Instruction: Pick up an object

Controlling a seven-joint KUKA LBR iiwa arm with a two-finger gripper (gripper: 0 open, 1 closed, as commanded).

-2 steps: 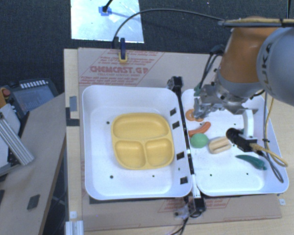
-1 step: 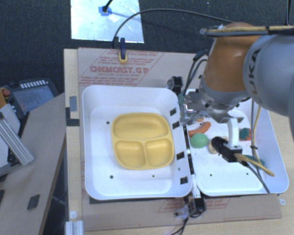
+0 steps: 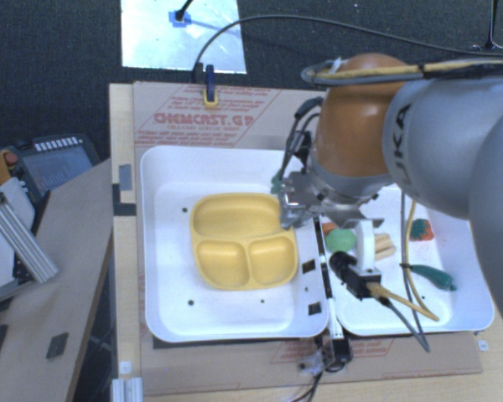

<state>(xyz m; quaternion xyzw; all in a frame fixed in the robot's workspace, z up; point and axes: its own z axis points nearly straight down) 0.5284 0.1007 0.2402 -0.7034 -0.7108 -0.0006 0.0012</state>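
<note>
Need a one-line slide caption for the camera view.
Arm reaches over two white bins; yellow tray in the left, small items in the right.

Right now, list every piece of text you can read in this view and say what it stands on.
"CHEMCAST. G P": red print on the brown board behind the bins; last letters uncertain.
Smaller red lines above and below it: too blurred to read.
"KA": letters on the grey arm, partly cut off.
</note>
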